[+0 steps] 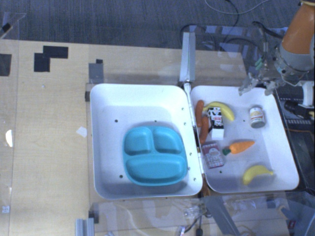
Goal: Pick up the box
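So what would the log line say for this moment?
task: pick up box | gripper: open, above right bin's far edge | box: flat in bin, not held

Counter (49,132): carries two bins side by side, touching along their inner walls.
Left bin (106,102): holds a divided tray (155,155), lying towards its front right.
Right bin (283,151): holds everything else.
Sausage (200,119): along the right bin's left wall.
Banana (221,109): rear, just right of the sausage.
Carton (215,119): touching the rear banana's front.
Jar (256,117): right of the carton, apart.
Box (212,155): front left, before the carton.
Carrot (240,147): just right of the box.
Second banana (257,173): front, right of the box.
Claw (257,85): over the right bin's rear edge.
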You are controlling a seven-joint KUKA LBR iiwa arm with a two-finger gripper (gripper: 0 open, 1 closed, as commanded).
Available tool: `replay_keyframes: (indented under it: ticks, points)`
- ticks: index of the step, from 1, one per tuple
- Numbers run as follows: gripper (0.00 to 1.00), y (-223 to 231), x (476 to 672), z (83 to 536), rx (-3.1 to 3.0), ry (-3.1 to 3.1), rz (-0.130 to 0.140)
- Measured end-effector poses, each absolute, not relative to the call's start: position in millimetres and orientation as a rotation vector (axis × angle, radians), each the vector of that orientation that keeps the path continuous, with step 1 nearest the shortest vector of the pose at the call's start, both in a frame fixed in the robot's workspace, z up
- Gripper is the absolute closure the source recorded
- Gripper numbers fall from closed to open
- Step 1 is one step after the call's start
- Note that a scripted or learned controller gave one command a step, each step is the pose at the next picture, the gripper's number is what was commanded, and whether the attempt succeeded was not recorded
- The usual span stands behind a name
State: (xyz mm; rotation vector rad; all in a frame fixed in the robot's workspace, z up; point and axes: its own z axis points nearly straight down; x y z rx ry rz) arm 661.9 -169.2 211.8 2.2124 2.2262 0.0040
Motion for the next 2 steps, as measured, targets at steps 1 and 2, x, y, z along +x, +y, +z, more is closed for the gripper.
replay_keyframes:
  ticks: [1,2]
  points:
    - [0.00,-205,643.0,101,2.203,2.235,0.003]
    - [1.00,-205,645.8,114,2.192,2.235,0.008]
